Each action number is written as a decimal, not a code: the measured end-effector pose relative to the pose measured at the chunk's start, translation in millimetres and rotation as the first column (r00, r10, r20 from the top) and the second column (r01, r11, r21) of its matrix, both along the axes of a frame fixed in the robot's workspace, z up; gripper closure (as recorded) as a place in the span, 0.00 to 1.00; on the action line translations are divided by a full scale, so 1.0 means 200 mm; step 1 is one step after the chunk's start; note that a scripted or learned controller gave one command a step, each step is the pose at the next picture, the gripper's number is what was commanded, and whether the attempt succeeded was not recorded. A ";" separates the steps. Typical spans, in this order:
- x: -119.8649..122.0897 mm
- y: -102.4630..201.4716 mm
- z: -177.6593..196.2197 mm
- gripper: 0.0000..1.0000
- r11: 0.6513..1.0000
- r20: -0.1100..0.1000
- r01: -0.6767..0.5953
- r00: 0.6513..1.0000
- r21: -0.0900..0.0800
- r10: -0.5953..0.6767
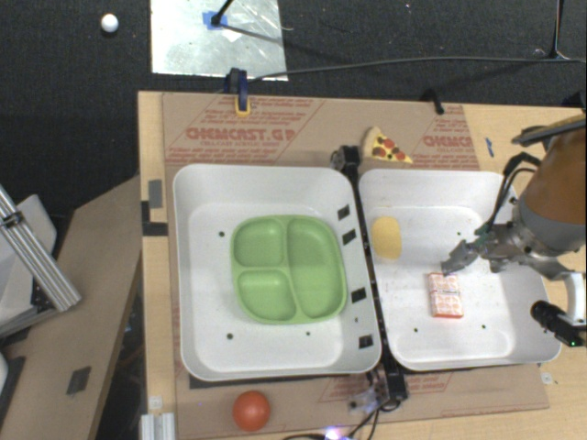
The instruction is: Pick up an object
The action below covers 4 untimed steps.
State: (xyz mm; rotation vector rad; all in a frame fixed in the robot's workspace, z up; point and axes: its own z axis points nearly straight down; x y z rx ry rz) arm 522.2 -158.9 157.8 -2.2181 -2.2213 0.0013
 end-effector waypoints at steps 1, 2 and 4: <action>-0.01 -0.04 -0.29 0.00 1.000 0.000 0.001 1.000 0.000 -0.001; 0.00 -0.04 -0.22 1.00 1.000 0.007 0.000 1.000 -0.002 0.000; 0.01 -0.04 0.31 1.00 1.000 0.009 -0.003 1.000 -0.003 0.003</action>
